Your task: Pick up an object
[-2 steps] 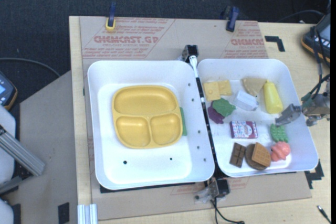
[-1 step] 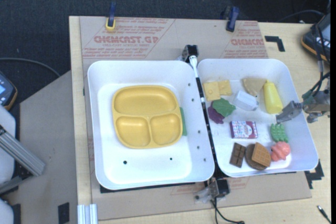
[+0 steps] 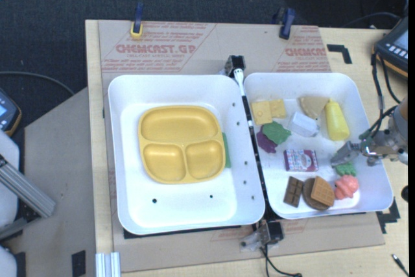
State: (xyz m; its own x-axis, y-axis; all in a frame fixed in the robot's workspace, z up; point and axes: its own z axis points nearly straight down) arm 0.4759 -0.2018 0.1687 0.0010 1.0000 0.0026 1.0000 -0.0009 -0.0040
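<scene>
The right bin (image 3: pixel 363 95) holds several toy foods: yellow cheese blocks (image 3: pixel 268 110), a tan bread piece (image 3: pixel 313 105), a yellow mustard bottle (image 3: pixel 336 120), a white block (image 3: pixel 303 124), a green leaf (image 3: pixel 277 132), purple grapes (image 3: pixel 266 141), a pink-and-white packet (image 3: pixel 301 159), a chocolate bar (image 3: pixel 294 191), a brown waffle (image 3: pixel 320 192), a pink piece (image 3: pixel 347 186) and a small green piece (image 3: pixel 346 170). My gripper (image 3: pixel 343 156) reaches in from the right, low over the bin's right side. It hangs just above the small green piece, right of the packet.
The left bin (image 3: pixel 123 139) carries a yellow divided plate (image 3: pixel 181 143) with a green strip (image 3: pixel 225 149) at its right edge. A black-and-white divider rail (image 3: pixel 246 126) runs between the bins. Clamps (image 3: pixel 137 21) (image 3: pixel 286 23) sit at the bench's far edge.
</scene>
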